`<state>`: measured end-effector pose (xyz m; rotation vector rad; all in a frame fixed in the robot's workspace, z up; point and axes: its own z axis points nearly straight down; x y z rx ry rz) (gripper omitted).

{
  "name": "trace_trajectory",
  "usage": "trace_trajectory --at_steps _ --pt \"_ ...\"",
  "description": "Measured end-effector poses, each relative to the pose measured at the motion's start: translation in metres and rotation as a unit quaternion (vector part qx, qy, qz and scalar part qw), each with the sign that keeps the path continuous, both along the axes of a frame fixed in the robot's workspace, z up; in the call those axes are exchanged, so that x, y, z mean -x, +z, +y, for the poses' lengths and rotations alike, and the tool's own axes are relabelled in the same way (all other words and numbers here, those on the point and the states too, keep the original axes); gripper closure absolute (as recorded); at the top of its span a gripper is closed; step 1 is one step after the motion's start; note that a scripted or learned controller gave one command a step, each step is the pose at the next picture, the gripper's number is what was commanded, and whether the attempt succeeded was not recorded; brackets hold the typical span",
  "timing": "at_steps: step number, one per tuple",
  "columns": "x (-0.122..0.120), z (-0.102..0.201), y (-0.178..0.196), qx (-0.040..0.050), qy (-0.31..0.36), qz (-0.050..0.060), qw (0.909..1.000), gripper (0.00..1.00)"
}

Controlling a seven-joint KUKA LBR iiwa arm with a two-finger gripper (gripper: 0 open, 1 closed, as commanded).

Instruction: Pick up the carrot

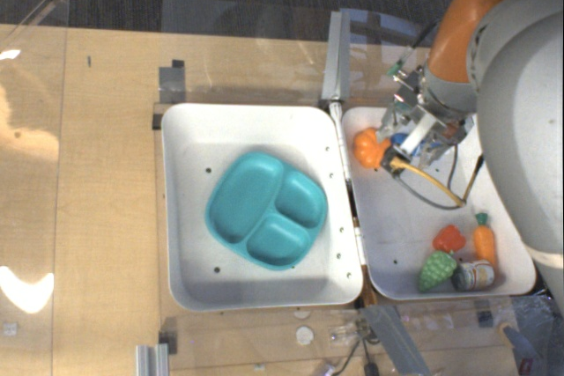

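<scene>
Carrot (485, 244): orange, green-topped, upright

just left of the gripper (397, 139) sits a round orange fruit (369, 148). well below it lie a small orange carrot with green top (484, 243), a red pepper-like piece (448, 238) and a green bumpy bunch (437, 270). far left, a teal divided plastic plate (267, 209) lies in a shallow white bin (181, 216).

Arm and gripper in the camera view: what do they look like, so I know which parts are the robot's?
The arm is bulky, rounded and light grey, with a glossy orange band above the wrist. The gripper is a small cluster of metal and dark parts with blue and white bits. A yellow cable and thin dark wires loop below it.
</scene>
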<state>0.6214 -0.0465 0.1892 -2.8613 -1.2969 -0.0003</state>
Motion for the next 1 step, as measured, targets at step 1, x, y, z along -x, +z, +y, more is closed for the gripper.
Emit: trace_trajectory --at_steps 1 --pt "-0.0179 -0.0441 -0.0965 -0.0002 -0.134 0.0 0.991 0.0"
